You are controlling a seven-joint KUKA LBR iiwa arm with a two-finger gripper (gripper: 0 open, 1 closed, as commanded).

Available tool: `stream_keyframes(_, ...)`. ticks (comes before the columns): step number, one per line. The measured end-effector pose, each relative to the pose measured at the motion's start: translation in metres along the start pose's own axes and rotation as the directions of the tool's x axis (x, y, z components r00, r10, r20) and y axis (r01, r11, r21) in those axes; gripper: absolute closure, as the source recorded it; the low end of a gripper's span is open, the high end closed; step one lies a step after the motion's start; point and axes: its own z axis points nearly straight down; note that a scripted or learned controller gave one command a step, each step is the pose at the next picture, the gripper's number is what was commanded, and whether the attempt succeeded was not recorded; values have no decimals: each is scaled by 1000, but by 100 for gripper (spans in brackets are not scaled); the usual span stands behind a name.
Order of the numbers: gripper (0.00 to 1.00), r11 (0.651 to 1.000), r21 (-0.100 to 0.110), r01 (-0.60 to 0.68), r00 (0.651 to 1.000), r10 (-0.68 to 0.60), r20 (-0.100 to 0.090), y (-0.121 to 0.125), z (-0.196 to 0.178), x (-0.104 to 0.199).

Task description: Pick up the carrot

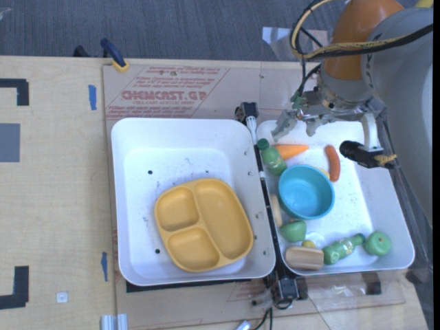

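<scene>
We see the claw (300, 119) spread open (holding nothing); the carrot (291, 151) lies just below it, long axis crosswise.

A pale wooden bench (48, 205) with blue tape marks (92, 96) stands on grey carpet (172, 12).

Mirrored red print, roughly "CHEMCAST GP", on the brown board (168, 88) behind the bins.
</scene>
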Motion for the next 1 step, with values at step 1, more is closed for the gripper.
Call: stream_keyframes(1,0,997,-23,73,997,-73,2,0,73,-49)
